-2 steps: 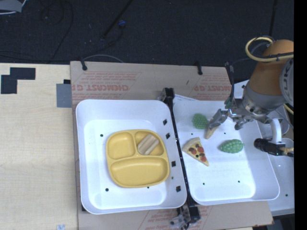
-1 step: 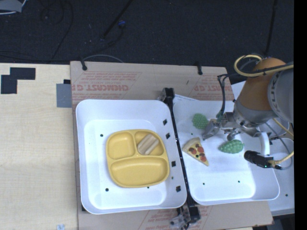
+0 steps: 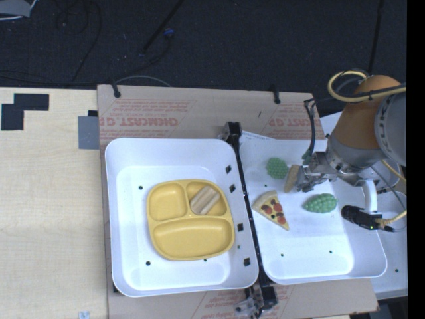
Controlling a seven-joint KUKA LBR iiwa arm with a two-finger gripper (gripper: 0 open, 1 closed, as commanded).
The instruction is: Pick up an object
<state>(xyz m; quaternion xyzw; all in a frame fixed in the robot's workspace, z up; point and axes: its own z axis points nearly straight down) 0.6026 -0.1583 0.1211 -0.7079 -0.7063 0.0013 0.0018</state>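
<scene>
We see two shallow white bins side by side on the desk [image 3: 46, 198]. They look like smooth plastic with rounded corners. In the left bin [image 3: 126, 171] lies a yellow plate [image 3: 189, 234] with three sections. It is shiny, and its shape is a soft square. A small tan block [image 3: 204, 199] that looks like wood or a bit of bread rests tilted in the plate's top right section. We see nothing in the other two sections. In the right bin [image 3: 319, 258] there are toy foods. A pizza slice [image 3: 272, 209] lies near the bin's left wall; it is a flat triangle with red and dark dots on top. A bumpy green ball [image 3: 277, 167], like a little bush, sits above it. Another bumpy green lump [image 3: 320, 203], longer and like a bunch of grapes, lies to the right of the pizza slice. A small tan stick [image 3: 291, 177] stands tilted between the two green things. The gripper [image 3: 307, 180] hangs low over the right bin, just beside the tan stick and just above the grape lump. We cannot tell if the gripper is open or closed, or if it holds anything. The grey arm [image 3: 392, 135] has an orange band [image 3: 362, 121] and reaches in from the right. Brown cardboard [image 3: 199, 115] with red letters lies under both bins.
</scene>
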